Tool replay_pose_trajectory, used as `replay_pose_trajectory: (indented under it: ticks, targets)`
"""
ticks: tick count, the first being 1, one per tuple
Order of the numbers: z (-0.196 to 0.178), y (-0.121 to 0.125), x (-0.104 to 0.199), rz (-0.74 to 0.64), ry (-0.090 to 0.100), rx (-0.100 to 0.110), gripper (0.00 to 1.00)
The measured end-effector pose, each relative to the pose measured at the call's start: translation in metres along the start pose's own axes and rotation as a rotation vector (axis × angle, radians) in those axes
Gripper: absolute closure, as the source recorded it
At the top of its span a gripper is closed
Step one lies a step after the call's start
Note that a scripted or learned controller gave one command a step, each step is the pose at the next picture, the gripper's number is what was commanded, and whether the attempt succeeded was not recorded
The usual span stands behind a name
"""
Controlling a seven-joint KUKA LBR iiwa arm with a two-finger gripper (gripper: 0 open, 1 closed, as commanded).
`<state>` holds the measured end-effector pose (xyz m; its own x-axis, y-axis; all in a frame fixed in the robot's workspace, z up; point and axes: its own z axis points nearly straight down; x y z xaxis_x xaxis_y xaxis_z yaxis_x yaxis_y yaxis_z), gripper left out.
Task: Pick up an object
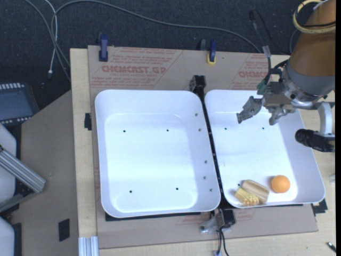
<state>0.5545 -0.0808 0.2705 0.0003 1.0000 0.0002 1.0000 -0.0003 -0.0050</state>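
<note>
Two objects are sitting at the right bin's (298,159) five o'clock corner: an orange ball (280,184) and a corn cob (251,192). I'm hovering the gripper (262,112) near twelve, fingers spread, holding nothing, ready to descend.

Dark carpet floor (160,4), wooden bench (82,143), loose cables (53,20)

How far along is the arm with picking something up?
Nothing looks picked yet. The orange ball and the corn cob lie at the near edge of the right bin. The gripper hangs open above that bin's far part, with nothing between its fingers. Reaching over, closing on one item and lifting remain.
</note>
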Motion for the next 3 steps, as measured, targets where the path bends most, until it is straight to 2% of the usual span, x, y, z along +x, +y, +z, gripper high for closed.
replay_pose_trajectory:
  ticks: [1,2,3]
  targets:
    - [-0.003,0.001,0.000,-0.001,0.000,-0.006,0.00]
    - [0.052,-0.005,0.009,-0.001,0.000,-0.001,0.00]
    - [0.103,-0.010,0.000,0.000,0.000,-0.001,0.00]
